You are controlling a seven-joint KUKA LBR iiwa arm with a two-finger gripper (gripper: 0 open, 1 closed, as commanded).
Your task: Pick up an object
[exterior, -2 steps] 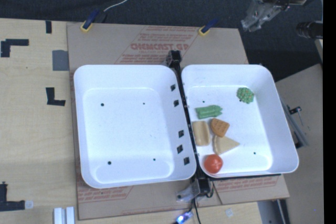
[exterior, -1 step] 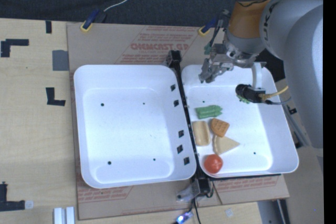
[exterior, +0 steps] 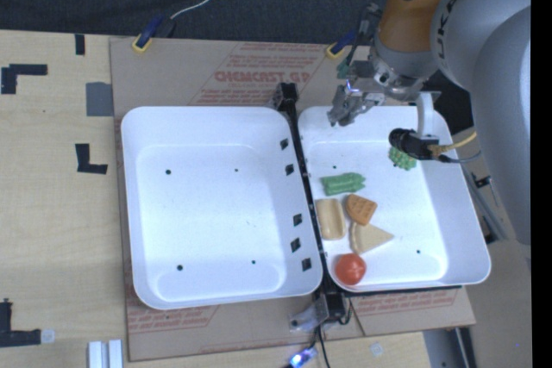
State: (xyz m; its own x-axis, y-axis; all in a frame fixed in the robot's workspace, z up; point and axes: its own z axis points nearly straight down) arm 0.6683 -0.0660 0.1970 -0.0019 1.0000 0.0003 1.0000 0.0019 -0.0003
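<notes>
Objects lie grouped in the right bin, none held: a green elongated piece with its long axis running left to right, a tan oblong piece lying near to far, an orange-brown rounded piece, a pale wedge pointing right, a smooth red ball at the near rim, and a small knobbly green item apart to the right. Gripper hangs over the far left corner of that bin, nothing between its fingers; their spread cannot be judged. Arm slants down from upper right. Left bin adjoins it.
</notes>
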